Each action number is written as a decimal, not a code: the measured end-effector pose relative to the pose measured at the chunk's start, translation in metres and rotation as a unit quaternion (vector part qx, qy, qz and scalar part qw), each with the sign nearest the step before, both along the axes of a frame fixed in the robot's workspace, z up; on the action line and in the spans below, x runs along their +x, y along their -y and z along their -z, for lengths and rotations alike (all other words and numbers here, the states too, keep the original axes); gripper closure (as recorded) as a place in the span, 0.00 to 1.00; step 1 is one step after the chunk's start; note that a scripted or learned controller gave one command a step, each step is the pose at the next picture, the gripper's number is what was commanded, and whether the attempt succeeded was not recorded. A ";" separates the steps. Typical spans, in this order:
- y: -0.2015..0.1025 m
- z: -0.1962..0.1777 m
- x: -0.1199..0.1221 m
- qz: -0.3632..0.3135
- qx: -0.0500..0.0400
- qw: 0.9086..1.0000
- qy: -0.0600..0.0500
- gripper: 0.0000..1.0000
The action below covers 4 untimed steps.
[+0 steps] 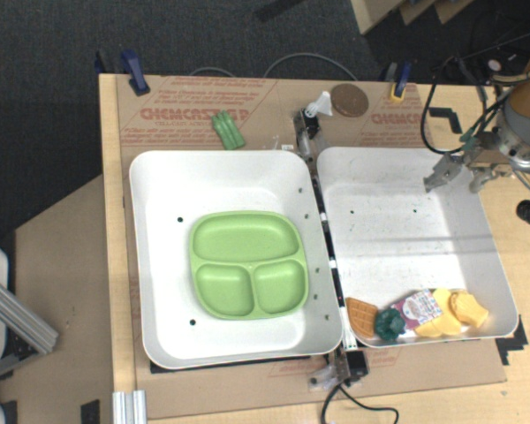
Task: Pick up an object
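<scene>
A: Starting with the overhead camera: where is the gripper (459,168)?

B: High over the far right corner of the right bin (397,228), coming in from the right edge. Its fingers look spread apart, with nothing between them.

A: And the things it could pick?

B: All well away from it, toward the camera, heaped in the near corner of that same bin. There is a waffle-like brown piece (361,315), a dark green lump (389,325) just beside it, a pink-and-white packet (420,307), and some yellow pieces (455,314) touching one another against the near wall.

A: Why bunched up there?

B: My guess is the bin slopes or they slid; they rest against the wall, which would make a clean grasp awkward.

A: What lies to the other side of the gripper?

B: The left bin (159,201), across the divider, holding a green sectioned tray (247,265) that sits flat near its middle. Beyond that bin, on the brown board, lies a small green clip (229,132), and nearer the gripper a brown disc (349,101).

A: So the task stands where?

B: Not yet begun, I judge. The arm would have to travel to the near corner and descend.
</scene>
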<state>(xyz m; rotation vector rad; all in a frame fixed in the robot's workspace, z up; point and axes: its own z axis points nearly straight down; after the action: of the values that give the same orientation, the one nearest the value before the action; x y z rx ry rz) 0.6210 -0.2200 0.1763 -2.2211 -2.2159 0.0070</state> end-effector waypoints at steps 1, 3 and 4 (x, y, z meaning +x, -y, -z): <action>-0.003 0.070 0.015 -0.002 0.001 1.000 0.001 0.00; 0.002 0.080 0.014 -0.003 0.001 1.000 0.004 1.00; 0.002 0.070 0.015 -0.003 0.000 1.000 0.005 1.00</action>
<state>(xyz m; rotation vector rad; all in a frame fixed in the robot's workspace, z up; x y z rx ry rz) 0.6360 -0.2219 0.1066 -2.2192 -2.2283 -0.0045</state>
